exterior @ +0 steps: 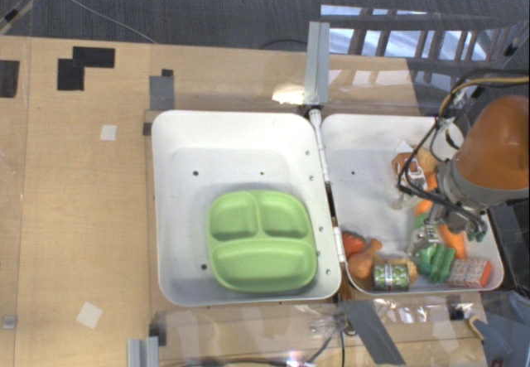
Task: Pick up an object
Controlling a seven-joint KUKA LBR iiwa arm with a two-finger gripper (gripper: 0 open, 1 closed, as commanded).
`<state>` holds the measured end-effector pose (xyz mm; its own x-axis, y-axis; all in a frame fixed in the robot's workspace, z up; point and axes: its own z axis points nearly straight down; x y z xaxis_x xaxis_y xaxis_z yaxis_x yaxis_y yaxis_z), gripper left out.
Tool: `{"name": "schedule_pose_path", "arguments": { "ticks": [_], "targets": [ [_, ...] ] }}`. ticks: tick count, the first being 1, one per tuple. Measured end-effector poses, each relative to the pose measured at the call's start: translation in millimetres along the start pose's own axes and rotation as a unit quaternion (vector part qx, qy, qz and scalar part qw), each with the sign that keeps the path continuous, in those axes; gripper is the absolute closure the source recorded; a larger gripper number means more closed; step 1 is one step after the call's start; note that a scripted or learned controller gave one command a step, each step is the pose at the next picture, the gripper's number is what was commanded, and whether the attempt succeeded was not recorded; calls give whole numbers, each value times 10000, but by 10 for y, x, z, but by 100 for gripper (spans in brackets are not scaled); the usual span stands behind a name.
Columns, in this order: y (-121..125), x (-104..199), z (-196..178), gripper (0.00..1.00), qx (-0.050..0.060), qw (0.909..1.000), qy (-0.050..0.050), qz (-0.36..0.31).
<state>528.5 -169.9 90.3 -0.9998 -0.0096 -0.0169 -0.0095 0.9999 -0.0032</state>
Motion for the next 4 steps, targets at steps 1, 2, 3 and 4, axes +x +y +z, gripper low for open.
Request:
{"name": "schedule_pose_path", "arguments": {
  "ticks": [1, 2, 3, 4],
  "targets": [
    [647, -406, 5, 0, -16, 9997, -7, -243],
    [21, -724, 25, 0, 1, 9872, 11, -1597],
    [-134, -278, 9, 0, -9, 9839, 12, -1790],
    [580, -339, 2, 0, -15, 9898, -6, -1425]
  ]
}}
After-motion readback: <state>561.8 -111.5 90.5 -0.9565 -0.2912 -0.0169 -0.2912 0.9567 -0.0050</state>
